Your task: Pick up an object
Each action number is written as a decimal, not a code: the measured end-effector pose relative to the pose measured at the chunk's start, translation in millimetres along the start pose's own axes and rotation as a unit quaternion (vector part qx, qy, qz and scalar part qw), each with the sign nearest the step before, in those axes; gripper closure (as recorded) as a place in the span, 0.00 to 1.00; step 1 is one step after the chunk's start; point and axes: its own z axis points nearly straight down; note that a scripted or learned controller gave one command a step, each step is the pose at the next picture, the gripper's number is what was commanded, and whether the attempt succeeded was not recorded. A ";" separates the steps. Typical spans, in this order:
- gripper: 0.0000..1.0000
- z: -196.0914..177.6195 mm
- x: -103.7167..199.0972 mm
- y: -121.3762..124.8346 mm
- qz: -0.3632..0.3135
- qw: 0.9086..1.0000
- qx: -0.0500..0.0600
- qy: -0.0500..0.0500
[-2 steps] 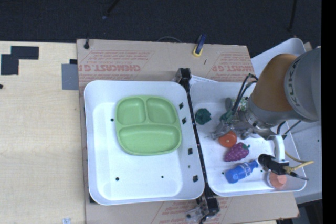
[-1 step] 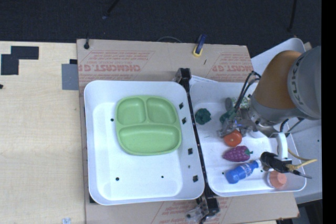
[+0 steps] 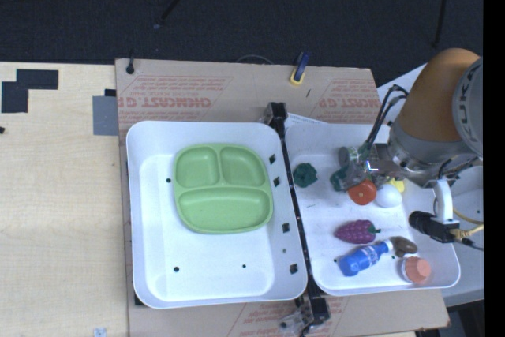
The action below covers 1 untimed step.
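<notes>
In the right bin, the gripper hangs low over a cluster of small objects. Just below its tip lie a red-orange ball and a white egg-shaped piece. A dark green lump rests to the left of the tip. Farther forward sit a purple grape bunch, a blue bottle, a brown piece and a pink-orange round item. I see nothing held at the tip.
The left bin holds a green divided plate. A black divider clamp runs between the two bins. The arm's orange band and grey wrist overhang the right bin's far right side, with a cable beside it.
</notes>
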 end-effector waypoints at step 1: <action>1.00 -58.0 7.8 4.2 0.000 1.000 0.000 0.000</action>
